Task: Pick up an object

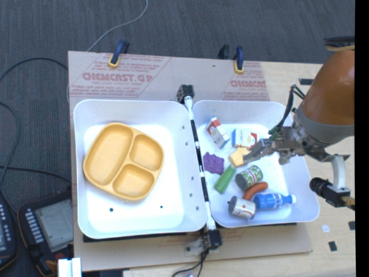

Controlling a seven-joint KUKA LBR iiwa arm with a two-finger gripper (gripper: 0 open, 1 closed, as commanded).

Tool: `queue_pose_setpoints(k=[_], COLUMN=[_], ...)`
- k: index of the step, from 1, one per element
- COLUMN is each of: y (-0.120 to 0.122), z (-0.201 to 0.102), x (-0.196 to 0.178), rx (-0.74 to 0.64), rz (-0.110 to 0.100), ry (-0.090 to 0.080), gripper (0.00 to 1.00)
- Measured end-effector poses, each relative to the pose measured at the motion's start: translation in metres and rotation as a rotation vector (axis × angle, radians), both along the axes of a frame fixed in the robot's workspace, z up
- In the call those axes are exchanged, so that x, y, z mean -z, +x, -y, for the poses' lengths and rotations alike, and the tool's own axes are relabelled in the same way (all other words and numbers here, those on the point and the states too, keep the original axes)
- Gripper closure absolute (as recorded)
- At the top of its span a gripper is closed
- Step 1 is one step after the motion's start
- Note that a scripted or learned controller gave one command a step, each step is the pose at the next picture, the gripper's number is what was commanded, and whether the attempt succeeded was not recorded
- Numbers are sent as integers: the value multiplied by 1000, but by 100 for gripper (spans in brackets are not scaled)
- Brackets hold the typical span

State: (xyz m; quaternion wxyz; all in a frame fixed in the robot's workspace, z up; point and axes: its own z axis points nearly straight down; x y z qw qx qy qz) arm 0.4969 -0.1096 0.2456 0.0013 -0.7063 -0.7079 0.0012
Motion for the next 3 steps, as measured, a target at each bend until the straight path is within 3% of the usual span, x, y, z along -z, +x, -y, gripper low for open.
queue_pose_setpoints(k=[1,2,3], y=[46,117,118], z=[34,-7,-8], x=[102,159,151], rx=[1,0,-1], rz=[-2,6,8], ry=[1,-1,0], gripper=[0,0,100])
